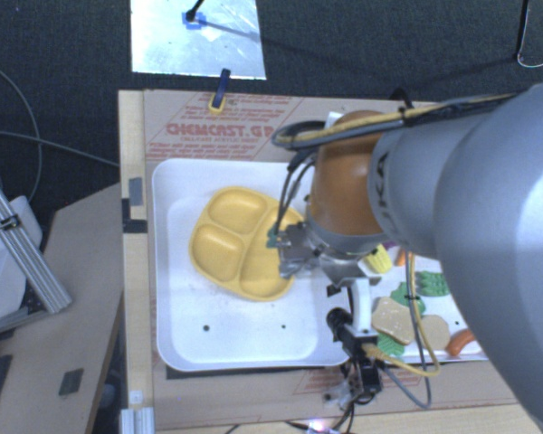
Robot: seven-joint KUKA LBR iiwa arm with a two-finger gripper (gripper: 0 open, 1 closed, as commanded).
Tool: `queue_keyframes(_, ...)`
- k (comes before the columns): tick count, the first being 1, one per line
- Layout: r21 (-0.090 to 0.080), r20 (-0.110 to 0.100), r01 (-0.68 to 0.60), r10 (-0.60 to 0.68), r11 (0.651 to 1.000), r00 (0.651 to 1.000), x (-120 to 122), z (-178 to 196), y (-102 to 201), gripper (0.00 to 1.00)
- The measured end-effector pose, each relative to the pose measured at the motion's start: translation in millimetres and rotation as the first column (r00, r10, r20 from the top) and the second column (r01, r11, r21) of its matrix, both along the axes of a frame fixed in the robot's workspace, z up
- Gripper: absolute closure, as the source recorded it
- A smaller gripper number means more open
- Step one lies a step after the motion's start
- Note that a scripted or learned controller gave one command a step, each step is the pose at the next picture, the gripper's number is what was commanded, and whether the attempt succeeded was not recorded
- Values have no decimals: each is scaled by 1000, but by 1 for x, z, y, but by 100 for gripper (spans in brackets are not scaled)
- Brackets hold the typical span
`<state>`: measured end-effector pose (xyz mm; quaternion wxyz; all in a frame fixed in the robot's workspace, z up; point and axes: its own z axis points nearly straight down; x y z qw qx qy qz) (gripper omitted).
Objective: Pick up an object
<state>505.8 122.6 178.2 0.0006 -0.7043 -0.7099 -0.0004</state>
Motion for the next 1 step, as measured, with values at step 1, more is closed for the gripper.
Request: queue_keyframes(1,0,2,2,-2,1000,1000,0,12,-3,100)
